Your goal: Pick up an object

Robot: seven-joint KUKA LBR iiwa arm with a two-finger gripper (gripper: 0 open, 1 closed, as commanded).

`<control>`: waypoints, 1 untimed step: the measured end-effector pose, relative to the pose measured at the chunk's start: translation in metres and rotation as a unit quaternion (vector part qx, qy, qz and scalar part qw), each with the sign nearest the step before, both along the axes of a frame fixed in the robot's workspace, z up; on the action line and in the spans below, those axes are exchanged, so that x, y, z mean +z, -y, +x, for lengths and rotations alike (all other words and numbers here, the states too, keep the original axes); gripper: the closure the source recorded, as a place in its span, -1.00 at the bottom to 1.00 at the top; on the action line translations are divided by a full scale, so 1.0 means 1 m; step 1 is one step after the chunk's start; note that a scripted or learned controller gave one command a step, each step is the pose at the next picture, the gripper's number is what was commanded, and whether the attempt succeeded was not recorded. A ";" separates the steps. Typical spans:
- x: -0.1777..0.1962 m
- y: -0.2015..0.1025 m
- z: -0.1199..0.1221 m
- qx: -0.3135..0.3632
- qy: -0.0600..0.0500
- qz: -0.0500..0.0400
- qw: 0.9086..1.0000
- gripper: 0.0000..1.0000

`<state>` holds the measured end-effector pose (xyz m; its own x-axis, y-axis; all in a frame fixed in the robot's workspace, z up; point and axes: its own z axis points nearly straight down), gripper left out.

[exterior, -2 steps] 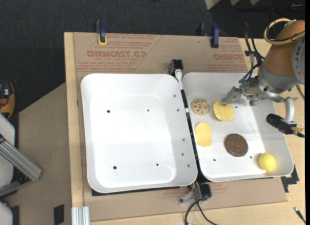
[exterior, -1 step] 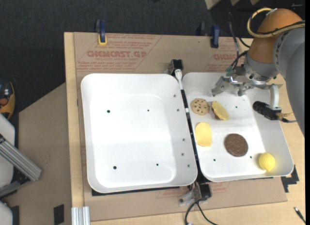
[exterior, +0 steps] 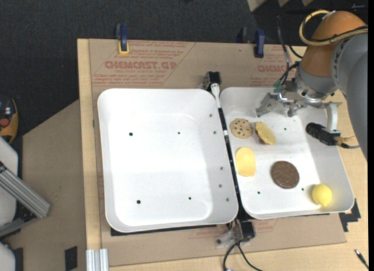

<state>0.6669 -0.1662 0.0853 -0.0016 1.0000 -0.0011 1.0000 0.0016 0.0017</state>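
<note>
gripper sits at the upper right of the frame over the right bin, fingers spread, holding nothing. your nearest target, the yellow wedge, lies just below it beside the cookie. nothing is lifted yet; descent, closing and lift remain.

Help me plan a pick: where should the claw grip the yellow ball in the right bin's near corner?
Come straight down on the yellow ball and close across its middle, probably along the line parallel to the bin's rim: it is round, and the wall crowds its outer side.
</note>
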 end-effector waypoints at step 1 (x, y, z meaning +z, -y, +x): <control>0.000 0.000 0.000 0.000 0.000 0.000 1.000 -1.00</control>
<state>0.6669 -0.1662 0.0853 -0.0016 1.0000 -0.0011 1.0000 0.0016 0.0017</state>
